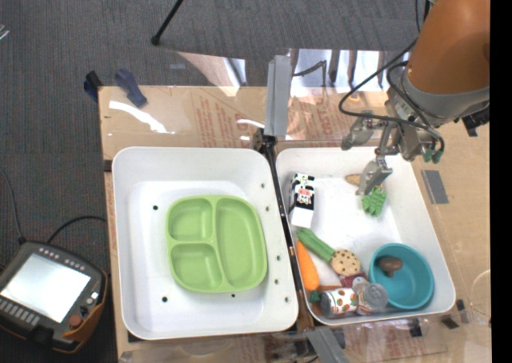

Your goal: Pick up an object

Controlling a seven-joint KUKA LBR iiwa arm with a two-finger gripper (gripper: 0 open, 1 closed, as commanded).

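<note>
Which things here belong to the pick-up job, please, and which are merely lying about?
Job:
gripper
green toy right beneath it
right bin

Lying about:
green tray in left bin
milk carton
carrot
cookie
can
teal bowl

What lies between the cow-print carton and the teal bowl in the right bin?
In the camera view, between the cow-print carton and the teal bowl lie a green vegetable and a cookie on the right bin floor.
</note>
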